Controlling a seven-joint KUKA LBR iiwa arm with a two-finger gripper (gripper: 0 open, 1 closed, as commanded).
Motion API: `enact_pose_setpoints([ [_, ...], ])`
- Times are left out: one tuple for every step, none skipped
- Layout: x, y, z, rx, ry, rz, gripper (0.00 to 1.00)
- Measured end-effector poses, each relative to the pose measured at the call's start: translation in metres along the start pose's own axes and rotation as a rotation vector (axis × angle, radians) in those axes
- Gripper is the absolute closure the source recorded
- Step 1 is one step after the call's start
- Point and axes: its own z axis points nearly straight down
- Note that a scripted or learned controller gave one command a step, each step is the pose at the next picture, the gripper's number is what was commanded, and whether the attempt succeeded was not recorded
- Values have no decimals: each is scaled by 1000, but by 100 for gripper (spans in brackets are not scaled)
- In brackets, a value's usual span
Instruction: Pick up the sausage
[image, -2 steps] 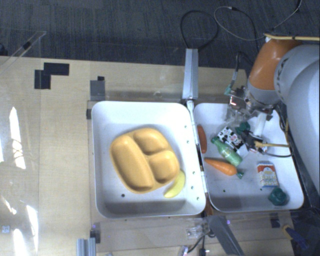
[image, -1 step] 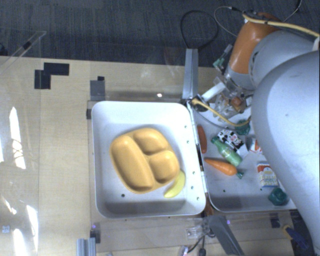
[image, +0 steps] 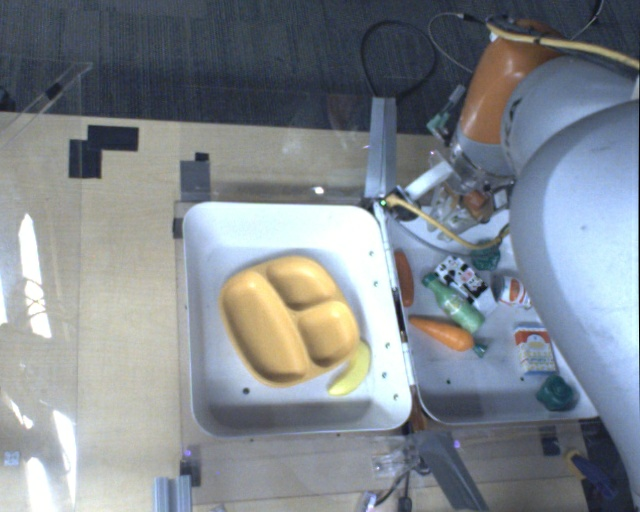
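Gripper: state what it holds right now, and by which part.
That cannot be told: the gripper sits over the right bin's far end, its tip hidden among cables. The sausage lies apart from it, by the bin's left wall.

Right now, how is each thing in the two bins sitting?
Bread: lying flat in the left bin.
Banana: lying against the bread.
Sausage: lying along the right bin's left wall.
Bottle: on its side.
Carrot: lying flat by the bottle.
Arm: over the right bin.
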Motion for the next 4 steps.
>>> enact_pose_setpoints([
  [1,0,-7,-1,-2,-10,100],
  [-52,-74,7,3,1,214,100],
  [-52,-72,0,5,0,215,100],
  [-12,-141,7,2,2,301,100],
])
